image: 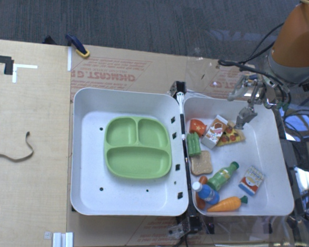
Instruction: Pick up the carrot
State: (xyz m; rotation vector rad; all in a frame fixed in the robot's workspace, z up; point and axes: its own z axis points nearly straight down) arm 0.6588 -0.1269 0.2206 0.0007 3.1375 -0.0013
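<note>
Red print reading "CHEMSAT GE", upside down and cut off, on the cardboard sheet behind the bins, print on the small cartons too small to read

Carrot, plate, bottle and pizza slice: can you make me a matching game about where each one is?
Things:
1. carrot
2. green plate
3. green bottle
4. pizza slice

Places:
A. in the left bin, near its middle
B. at the near edge of the right bin
C. at the far end of the right bin, just below the pincer
D. in the middle of the right bin, lying at a slant

Pairs: 1-B, 2-A, 3-D, 4-C
</note>
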